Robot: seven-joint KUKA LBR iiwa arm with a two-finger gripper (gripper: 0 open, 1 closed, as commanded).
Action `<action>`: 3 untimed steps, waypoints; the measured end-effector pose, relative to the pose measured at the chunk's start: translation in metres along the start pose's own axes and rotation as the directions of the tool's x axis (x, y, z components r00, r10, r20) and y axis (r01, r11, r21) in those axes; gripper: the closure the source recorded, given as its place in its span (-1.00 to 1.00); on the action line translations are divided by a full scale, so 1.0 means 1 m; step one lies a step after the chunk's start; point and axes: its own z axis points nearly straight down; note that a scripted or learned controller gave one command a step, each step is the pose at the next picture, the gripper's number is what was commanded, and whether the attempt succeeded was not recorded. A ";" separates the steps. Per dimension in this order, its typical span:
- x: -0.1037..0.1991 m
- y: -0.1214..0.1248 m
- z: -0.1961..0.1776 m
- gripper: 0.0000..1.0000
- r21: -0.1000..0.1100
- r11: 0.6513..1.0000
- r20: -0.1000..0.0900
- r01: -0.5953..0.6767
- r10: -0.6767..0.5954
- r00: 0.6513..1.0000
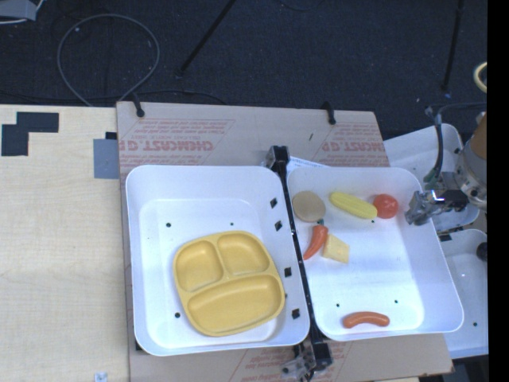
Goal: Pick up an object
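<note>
- The gripper point(420, 208) hangs over the right bin's point(433, 309) right rim; whether it is open cannot be told, and nothing shows in its grasp.
- Nearest, toward the bench's far right, a red tomato point(386, 205) touches a yellow corn cob point(353, 205); both look like light, stiff, smooth plastic, best pinched across the middle.
- Cardboard point(238, 134) beneath reads mirrored "CHEMCAST GP".
</note>
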 end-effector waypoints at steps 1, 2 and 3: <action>0.049 0.001 0.011 1.00 0.006 1.000 -0.003 0.002 -0.002 1.000; 0.099 0.008 0.012 1.00 0.006 1.000 -0.003 0.003 -0.003 1.000; 0.152 0.008 0.020 1.00 0.006 1.000 -0.004 0.002 -0.002 1.000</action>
